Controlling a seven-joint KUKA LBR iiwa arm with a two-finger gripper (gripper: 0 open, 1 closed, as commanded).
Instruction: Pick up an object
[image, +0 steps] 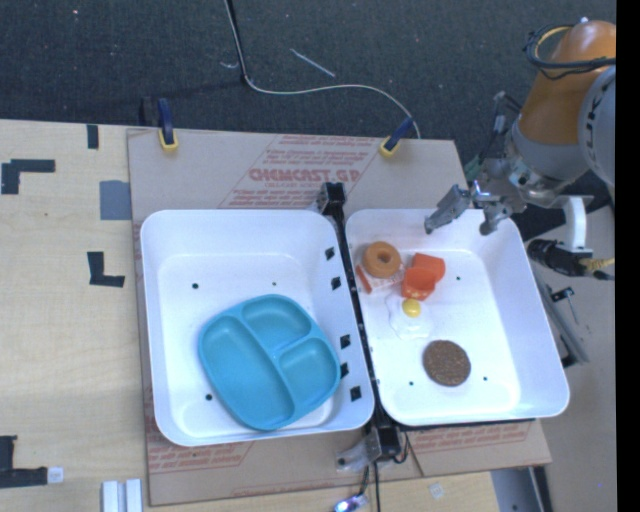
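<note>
Two fingers (465, 210) of the gripper are seen spread apart, nothing between them, poised over the far rim of the right bin (535, 300); one dark finger (445, 212) slants toward the bin divider, the other (491, 218) points down by the bin's far right corner. Nearest to the fingers, a little nearer the camera and inside the right bin, an orange block (424, 275) is found, with a tan ring-shaped doughnut (381, 260) just beside it toward the divider. Touching the block's near side, a small yellow piece (411, 308) is seen on something pale or clear whose outline cannot be made out. A thin orange strip (364, 281) lies by the divider; its shape is hard to tell. Farther from the fingers, toward the near edge of the bin, one brown round disc (447, 362) lies apart from the rest. No object stands between the fingers and the block. Two bins are counted. Farthest from the fingers, across the divider, the left bin (165, 300) carries one blue three-compartment plate (270, 360). Two clamps (166, 133) are seen at the far edge of the table (60, 300). The arm (565, 100) is cut off at the picture's right edge.
</note>
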